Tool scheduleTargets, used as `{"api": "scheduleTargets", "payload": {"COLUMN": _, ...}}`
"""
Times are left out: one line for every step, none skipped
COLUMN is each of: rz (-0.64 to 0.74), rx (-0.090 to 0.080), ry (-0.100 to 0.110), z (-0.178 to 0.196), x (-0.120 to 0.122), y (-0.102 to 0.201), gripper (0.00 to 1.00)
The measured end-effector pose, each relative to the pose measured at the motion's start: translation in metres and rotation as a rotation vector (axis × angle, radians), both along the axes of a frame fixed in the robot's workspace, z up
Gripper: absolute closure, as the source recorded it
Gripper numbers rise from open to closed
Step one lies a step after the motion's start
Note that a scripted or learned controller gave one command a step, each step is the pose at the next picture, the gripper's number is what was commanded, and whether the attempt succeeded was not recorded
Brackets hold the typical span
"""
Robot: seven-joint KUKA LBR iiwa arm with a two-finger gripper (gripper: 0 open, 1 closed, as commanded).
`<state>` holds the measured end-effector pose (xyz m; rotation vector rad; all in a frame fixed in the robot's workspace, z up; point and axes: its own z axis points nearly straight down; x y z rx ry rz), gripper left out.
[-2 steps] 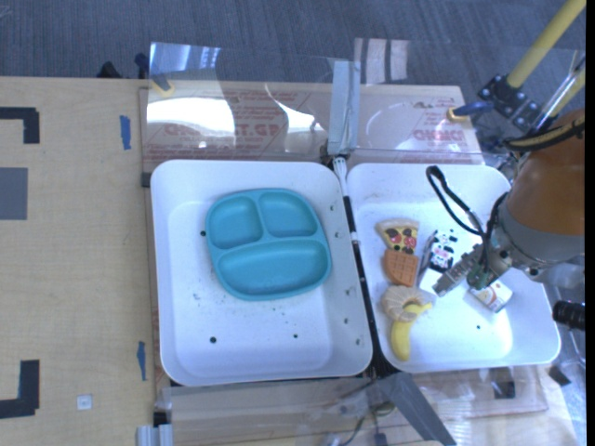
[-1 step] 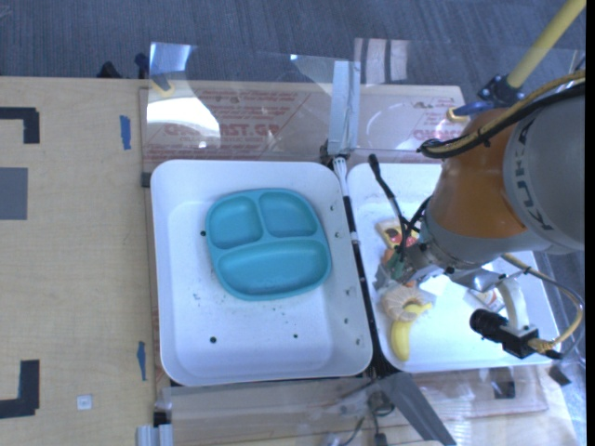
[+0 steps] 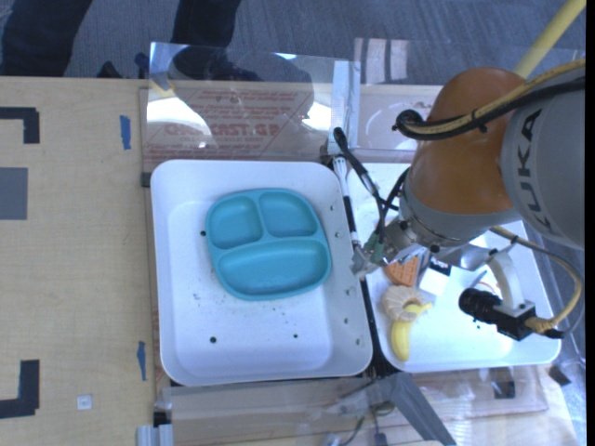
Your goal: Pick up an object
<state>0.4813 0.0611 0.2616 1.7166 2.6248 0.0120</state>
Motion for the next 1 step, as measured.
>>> {"api": "scheduleTargets", "payload": {"rz": 0.474, "rx": -0.006, "ry": 0.001, "z": 0.0072, "x": -0.0009, "y": 0.035, "gripper": 1.0}}
